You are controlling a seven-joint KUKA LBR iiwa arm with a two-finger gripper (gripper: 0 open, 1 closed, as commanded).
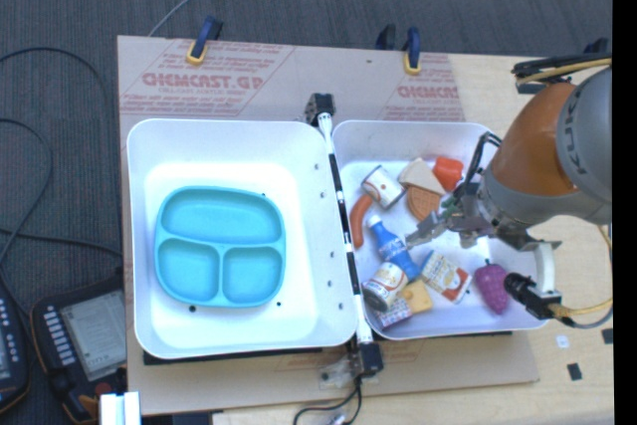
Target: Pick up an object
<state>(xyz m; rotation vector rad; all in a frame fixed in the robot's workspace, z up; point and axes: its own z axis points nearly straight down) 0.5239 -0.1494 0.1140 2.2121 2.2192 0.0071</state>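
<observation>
The right bin (398, 136) holds a jumble of small items. Among them are a blue bottle (390, 248), an orange carrot-like piece (358, 214), a white can (381, 186), a tan wedge (422, 175), a red-orange piece (449, 170), a brown round piece (424, 204), a purple grape bunch (491, 286) and a white snack packet (445, 276). My gripper (430, 226) reaches in from the right, low over the middle of the bin. It sits just right of the blue bottle and below the brown piece. I see nothing clearly held in it.
The left bin (149, 164) carries a light blue divided plate (221, 244). A small tin (383, 286), a yellow block (419, 297) and a purple wrapper (396, 316) crowd the right bin's front. The arm's grey and orange body (542, 164) covers that bin's right side.
</observation>
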